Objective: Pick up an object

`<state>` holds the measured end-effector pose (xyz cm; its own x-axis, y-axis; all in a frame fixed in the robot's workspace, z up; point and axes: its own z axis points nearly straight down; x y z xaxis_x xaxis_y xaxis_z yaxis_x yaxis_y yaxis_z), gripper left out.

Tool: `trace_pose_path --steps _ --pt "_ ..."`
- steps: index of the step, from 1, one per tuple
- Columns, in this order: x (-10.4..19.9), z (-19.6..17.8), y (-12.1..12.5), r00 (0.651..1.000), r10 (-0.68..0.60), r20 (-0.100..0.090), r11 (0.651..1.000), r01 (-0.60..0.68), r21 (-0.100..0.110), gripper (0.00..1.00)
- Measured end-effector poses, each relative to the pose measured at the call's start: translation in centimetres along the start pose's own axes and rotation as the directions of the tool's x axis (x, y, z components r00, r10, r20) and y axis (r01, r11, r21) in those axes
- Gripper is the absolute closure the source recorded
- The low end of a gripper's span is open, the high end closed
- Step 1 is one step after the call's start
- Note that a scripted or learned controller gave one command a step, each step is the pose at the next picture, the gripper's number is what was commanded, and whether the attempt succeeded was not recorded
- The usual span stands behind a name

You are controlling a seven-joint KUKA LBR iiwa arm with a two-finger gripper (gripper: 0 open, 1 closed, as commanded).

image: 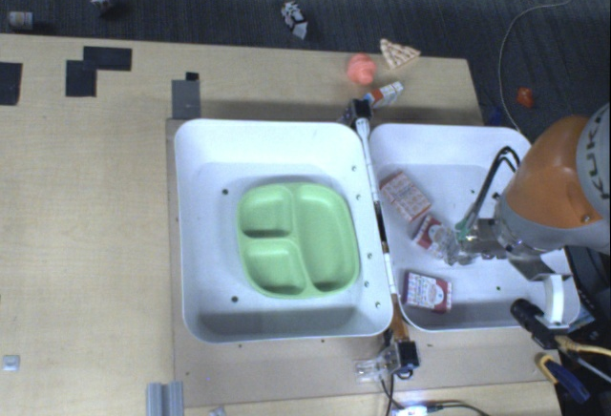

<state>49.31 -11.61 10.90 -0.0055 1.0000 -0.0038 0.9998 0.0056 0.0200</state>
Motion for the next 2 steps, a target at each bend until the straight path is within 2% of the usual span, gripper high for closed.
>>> trace_pose_path --steps 1,2 --pt "0.0 0.0 0.0 1.0 0.0 0.0 1.0 0.0 0.0 0.0" --pt "2.4 2.2 -0.4 1.0 0.004 0.001 1.0 -0.004 0.01 0.0"
